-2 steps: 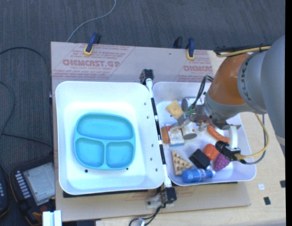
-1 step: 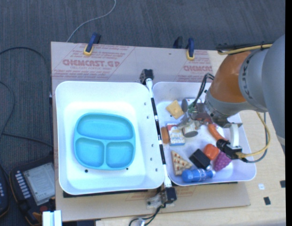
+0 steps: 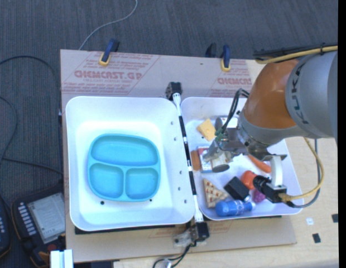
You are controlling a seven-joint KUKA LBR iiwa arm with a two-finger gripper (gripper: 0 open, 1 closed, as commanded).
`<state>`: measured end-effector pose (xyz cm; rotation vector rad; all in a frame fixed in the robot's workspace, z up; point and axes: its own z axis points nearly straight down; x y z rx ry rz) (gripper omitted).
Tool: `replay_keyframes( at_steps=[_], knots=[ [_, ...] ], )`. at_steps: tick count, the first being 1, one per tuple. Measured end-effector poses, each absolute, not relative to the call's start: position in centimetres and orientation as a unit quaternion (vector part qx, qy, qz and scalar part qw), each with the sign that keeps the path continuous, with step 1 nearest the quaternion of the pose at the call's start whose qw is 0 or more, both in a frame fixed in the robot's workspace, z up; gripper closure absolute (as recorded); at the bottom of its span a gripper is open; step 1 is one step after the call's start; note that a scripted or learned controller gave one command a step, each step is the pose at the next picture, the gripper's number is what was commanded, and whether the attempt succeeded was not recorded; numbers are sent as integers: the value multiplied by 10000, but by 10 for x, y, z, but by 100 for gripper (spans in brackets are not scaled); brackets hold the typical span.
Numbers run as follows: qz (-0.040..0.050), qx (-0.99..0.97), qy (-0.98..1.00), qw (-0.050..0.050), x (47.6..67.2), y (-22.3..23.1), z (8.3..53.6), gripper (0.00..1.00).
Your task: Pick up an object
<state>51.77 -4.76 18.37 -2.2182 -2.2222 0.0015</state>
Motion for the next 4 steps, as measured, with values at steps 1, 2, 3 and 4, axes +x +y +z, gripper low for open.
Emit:
replay_keyframes(
  at_steps=[1,2,3,4],
  knots=[
    [4,-7063,-7079,6,507,41,184,100],
    [6,-7061,-7081,8,508,41,193,100],
    [7,-7056,-7086,12,509,41,202,100],
    [9,-7051,-7092,17,510,42,211,100]
  ],
)
